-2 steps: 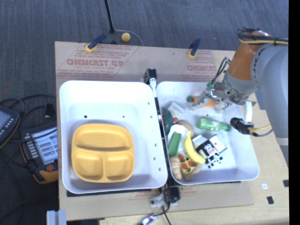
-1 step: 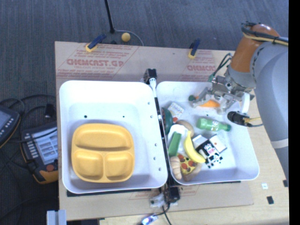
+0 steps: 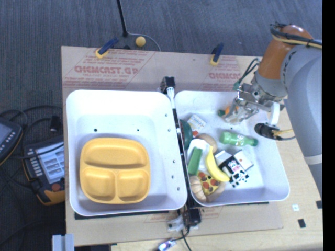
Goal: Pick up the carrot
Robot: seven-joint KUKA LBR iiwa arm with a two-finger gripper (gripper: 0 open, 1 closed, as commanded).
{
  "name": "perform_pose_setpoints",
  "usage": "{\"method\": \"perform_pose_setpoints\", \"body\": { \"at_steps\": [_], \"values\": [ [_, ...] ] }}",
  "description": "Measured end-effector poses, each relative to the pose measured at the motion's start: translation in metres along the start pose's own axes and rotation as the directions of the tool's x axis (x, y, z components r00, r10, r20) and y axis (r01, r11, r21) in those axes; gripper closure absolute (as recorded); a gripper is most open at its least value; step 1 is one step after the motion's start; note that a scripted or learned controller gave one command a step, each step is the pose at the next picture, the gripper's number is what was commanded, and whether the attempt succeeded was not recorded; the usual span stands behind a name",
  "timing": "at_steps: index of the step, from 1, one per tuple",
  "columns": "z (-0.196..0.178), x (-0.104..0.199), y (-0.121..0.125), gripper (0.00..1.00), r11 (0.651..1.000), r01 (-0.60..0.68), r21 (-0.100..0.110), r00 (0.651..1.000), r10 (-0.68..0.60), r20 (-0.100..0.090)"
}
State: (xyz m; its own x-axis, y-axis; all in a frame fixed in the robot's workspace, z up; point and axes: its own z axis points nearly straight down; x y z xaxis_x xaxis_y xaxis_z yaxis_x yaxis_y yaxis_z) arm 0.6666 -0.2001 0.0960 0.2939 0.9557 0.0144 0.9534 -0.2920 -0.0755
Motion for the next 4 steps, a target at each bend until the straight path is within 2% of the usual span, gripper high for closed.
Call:
{"method": "perform_pose_setpoints", "body": {
  "at_steps": [1,2,3,4],
  "values": [
    [0.006,-0.003,-0.001,1.0,0.901,0.432,-0.028,0.901,-0.431,0.045],
    [0.011,0.015,-0.092,1.0,0.796,0.602,-0.064,0.798,-0.599,0.068],
    [0.008,-0.014,-0.051,1.0,0.426,0.904,-0.029,0.427,-0.9,0.086],
    [0.009,-0.047,-0.073,1.0,0.147,0.989,-0.003,0.147,-0.984,0.097]
  ]
}}
